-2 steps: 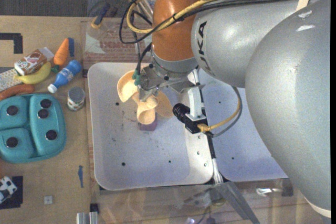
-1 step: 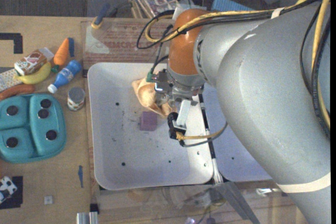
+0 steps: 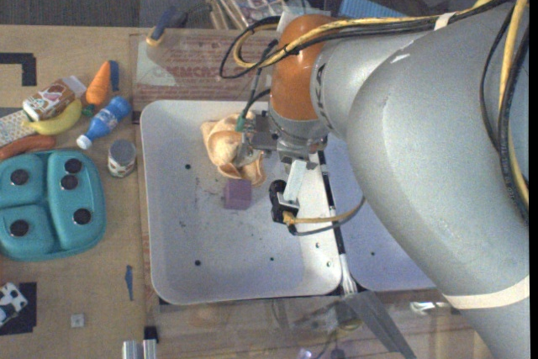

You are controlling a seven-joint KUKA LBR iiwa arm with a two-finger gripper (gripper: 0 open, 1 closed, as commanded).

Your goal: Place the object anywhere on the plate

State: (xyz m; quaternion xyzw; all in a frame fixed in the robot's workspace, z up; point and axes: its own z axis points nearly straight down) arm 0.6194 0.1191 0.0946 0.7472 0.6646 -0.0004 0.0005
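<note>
The gripper (image 3: 249, 154) hangs over the left bin's (image 3: 168, 248) far middle, directly above the tan croissant-like pastry (image 3: 220, 144). The finger state cannot be determined. A purple block (image 3: 238, 195) lies just nearside of it

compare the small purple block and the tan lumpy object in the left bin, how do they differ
The small purple block is flat-sided and boxy; the tan lumpy object is rounded and irregular. The purple block is plainly smaller than the tan object. The purple block lies in the open nearer the bin's middle, while the tan object sits farther back, partly covered by the arm's end effector. Both rest inside the left shallow white bin, close together.
</note>
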